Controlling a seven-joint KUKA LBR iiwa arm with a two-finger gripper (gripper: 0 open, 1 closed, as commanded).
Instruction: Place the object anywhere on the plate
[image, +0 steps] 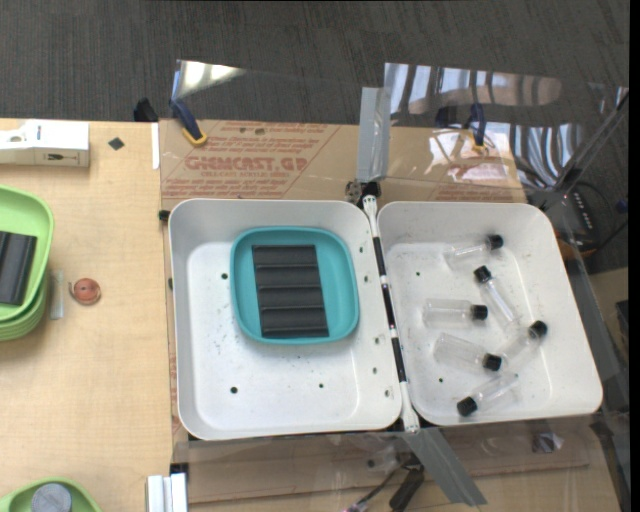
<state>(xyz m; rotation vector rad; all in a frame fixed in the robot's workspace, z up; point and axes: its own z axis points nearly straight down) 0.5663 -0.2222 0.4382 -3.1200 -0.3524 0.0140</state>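
We could not tell the state of the gripper. Six clear, black-capped vials (448, 313) lay scattered in the right bin (415, 385), none on the teal plate (243, 290). That plate, with a dark ribbed insert (291, 290), sat at 9 o'clock from the vials, toward 12 o'clock within the left bin (280, 395).

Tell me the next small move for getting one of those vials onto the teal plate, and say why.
Probably bring the gripper in over the right bin and descend on the vial at its near edge. All the clear, black-capped vials lie in that bin, none on the teal plate in the left bin, and this vial lies a little apart from the others, which looks easier to grasp.
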